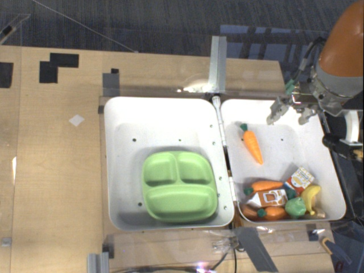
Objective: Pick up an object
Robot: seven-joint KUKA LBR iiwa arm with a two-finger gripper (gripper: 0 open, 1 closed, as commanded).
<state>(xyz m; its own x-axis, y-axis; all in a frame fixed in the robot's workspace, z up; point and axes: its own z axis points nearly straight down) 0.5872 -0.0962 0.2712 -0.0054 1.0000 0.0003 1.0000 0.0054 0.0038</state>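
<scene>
A toy carrot (252,144) lies alone in the middle of the right bin (327,158), tip pointing toward the near side. At that bin's near end sits a heap: an orange carton (272,197), a small white and orange packet (300,178), a green round piece (296,207), a banana (311,197) and orange pieces. My gripper (292,112) hangs over the far part of the right bin, up and to the right of the carrot. Its two fingers (277,111) stand apart, open, with nothing between them.
A green divided plate (179,185) rests in the left bin (122,152). A metal divider (220,135) separates the bins. Wooden bench surface (51,152) stretches to the left. A metal post (218,61) rises behind the bins.
</scene>
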